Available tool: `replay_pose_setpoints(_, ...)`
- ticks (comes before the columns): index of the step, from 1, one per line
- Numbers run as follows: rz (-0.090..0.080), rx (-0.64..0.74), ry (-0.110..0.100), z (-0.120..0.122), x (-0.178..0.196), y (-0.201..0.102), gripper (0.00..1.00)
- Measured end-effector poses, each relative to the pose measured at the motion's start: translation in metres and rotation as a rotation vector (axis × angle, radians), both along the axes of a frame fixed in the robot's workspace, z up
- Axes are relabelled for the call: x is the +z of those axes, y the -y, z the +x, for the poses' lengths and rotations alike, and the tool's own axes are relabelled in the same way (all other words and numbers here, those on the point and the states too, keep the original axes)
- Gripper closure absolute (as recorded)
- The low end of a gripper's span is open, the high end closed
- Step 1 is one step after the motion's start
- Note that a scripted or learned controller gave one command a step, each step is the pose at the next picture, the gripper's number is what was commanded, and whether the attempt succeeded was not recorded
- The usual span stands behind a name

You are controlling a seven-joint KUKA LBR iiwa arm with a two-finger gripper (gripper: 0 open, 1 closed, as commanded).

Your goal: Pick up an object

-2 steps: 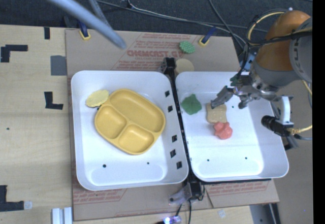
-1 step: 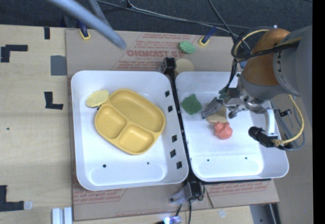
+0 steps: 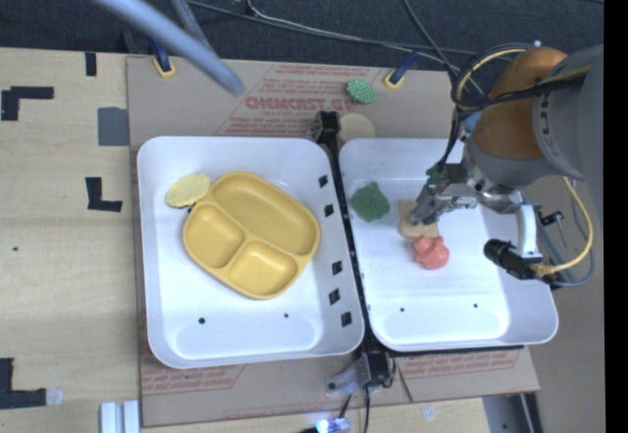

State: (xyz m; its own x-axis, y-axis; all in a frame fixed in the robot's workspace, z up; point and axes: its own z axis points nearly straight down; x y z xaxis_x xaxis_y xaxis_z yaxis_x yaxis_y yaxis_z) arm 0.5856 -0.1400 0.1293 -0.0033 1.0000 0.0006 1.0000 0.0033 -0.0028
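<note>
In the right bin (image 3: 461,318) lie a green leafy toy (image 3: 370,201), a tan flat piece (image 3: 411,223) and a pink-red toy (image 3: 430,251). My gripper (image 3: 428,206) hangs low over the tan piece, its tip touching or just above that piece's right side. The pink-red toy sits just below the gripper. The green toy lies to its left, apart from it. A yellow divided plate (image 3: 250,235) rests in the left bin (image 3: 235,343), with a pale yellow chip-like piece (image 3: 186,189) at its upper left.
A green ridged object (image 3: 361,90) lies on the cardboard behind the bins. Cables loop over the dark floor at the top and beside the arm's orange wrist (image 3: 510,117). A black divider (image 3: 339,215) runs between the bins.
</note>
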Motion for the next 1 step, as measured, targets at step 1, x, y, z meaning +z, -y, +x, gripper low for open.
replay_pose_setpoints(1,-0.001,-0.001,0.008,0.0028,0.0629,-0.0042,1.00)
